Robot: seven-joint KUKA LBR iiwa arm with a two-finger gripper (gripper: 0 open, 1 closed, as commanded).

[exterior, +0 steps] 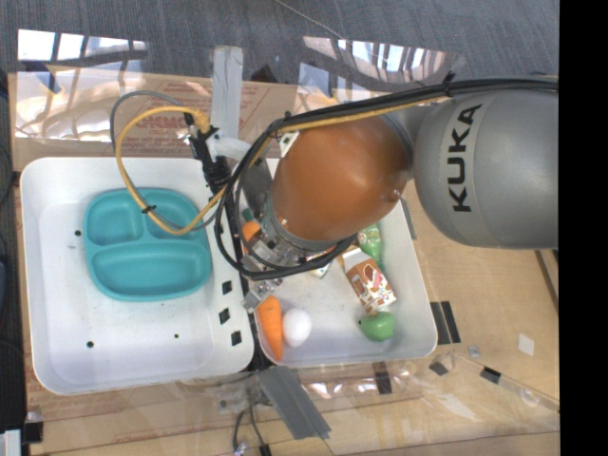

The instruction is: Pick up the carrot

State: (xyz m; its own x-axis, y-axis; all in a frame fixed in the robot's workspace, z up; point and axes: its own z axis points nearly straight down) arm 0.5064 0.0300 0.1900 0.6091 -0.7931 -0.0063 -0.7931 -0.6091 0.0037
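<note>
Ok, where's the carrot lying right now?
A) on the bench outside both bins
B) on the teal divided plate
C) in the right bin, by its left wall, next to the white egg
C: the carrot lies in the right bin along its left wall, with the white egg right beside it.

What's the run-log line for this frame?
arm: over right bin | carrot: in bin beside white egg | grasp: not seen
</note>
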